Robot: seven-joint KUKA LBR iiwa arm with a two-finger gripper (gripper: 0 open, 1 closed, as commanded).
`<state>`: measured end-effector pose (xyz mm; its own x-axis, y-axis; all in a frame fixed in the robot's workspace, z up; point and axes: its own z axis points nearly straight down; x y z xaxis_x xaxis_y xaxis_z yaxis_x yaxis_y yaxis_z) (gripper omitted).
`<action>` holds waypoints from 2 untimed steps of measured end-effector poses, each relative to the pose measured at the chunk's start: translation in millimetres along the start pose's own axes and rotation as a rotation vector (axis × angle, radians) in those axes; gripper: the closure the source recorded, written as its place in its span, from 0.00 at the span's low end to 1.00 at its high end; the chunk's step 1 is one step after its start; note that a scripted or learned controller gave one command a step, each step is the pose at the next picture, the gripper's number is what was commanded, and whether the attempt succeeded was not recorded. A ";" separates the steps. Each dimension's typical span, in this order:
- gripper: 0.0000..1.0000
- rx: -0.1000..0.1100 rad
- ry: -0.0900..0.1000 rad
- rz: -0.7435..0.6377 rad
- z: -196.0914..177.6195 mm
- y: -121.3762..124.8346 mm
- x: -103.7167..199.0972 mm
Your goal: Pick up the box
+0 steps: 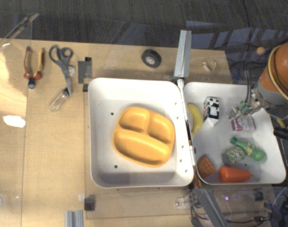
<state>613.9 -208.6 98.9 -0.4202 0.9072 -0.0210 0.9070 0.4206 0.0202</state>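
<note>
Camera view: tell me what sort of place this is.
Probably a robotics lab bench: two white bins of toy items beside a robot arm, with scissors and pliers on the wooden bench.

2 bins (101, 126) white. Large moulded lump (144, 135) in left bin yellow-orange. Banana (196, 117) yellow. Small carton (211, 108) black-and-white, cow-patch pattern. Box (242, 123) white with pink-red print. Bottle (248, 149) green. Carrot (235, 174) orange-red. Waffle-like piece (206, 165) brown. Bench (44, 164) pale wood. Pliers (33, 65) red-handled. Scissors (63, 63) grey. Tape roll (151, 58) black. Arm (281, 74) orange, grey.
</note>
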 end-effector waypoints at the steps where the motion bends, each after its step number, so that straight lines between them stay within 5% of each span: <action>1: 0.00 -0.004 0.001 -0.051 -0.1 0.9 2.9; 2: 1.00 0.002 0.008 -0.053 -3.8 -0.2 5.8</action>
